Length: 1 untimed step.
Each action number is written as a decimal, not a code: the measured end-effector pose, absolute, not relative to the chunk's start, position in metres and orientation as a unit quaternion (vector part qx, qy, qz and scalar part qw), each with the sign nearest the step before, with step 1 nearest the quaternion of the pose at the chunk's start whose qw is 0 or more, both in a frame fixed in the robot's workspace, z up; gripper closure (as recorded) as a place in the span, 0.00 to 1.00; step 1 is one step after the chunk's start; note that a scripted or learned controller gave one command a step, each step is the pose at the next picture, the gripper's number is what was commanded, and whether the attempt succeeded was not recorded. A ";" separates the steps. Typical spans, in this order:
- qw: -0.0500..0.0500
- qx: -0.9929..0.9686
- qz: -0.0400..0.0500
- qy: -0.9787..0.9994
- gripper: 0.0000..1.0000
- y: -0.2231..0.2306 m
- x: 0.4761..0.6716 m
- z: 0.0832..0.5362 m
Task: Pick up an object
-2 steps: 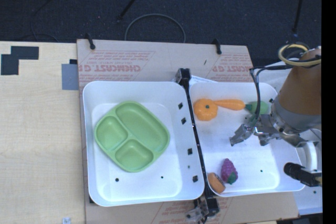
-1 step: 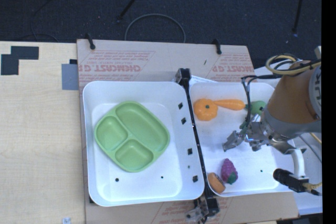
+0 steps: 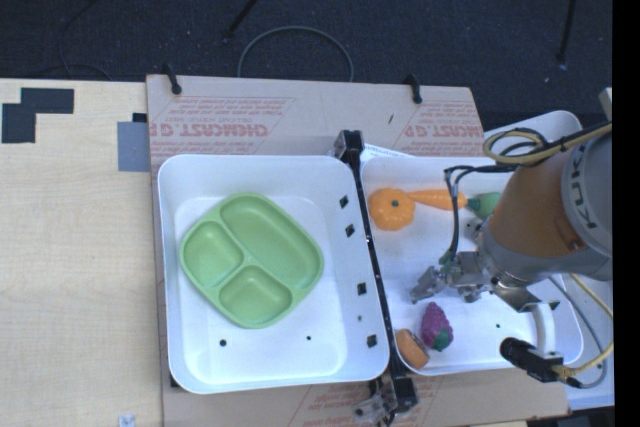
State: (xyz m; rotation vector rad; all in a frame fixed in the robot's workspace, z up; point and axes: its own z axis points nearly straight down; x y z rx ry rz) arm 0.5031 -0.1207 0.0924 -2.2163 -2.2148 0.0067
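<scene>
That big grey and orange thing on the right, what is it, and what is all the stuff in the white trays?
It is a robot arm, seen by a single camera fixed above the bench and looking down at a slant. At its end is a small metal claw, hanging over the right shallow white bin. Nothing can be seen between its fingers.

In that right bin lie toy foods: a round orange fruit, an orange carrot with a green top, a purple bunch of grapes and a small orange-and-tan piece near the front edge.

The left shallow white bin holds a light green plastic plate with three compartments.

The arm's job is simply to pick one object up.
</scene>
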 end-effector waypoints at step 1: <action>0.003 -0.710 0.001 -0.704 1.00 -0.122 0.504 0.105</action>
